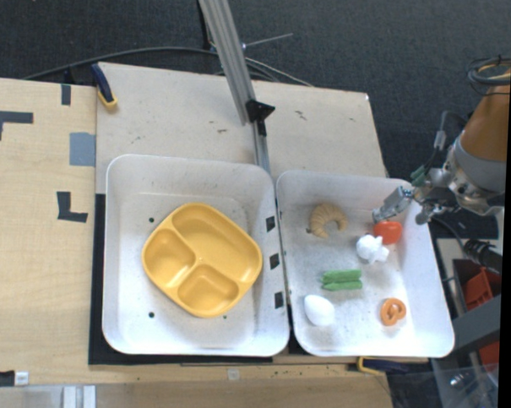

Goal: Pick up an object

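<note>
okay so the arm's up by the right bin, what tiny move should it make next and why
Probably a short drop straight down onto the red object. The gripper sits just above it at the right bin's far edge, with nothing visibly between its fingers; the white toy crowds the red object's near-left side.

On your table (200, 112): two white bins side by side. Left bin (127, 236): one yellow divided plate (202, 258). Right bin (428, 308): tan croissant (327, 218), red piece (389, 233) touching a small white object (371, 248), green bean pod (343, 280), white egg (319, 310), orange pretzel (393, 311). Your claw (405, 199) sits over the right bin's upper right corner, just beside the red piece.
</note>
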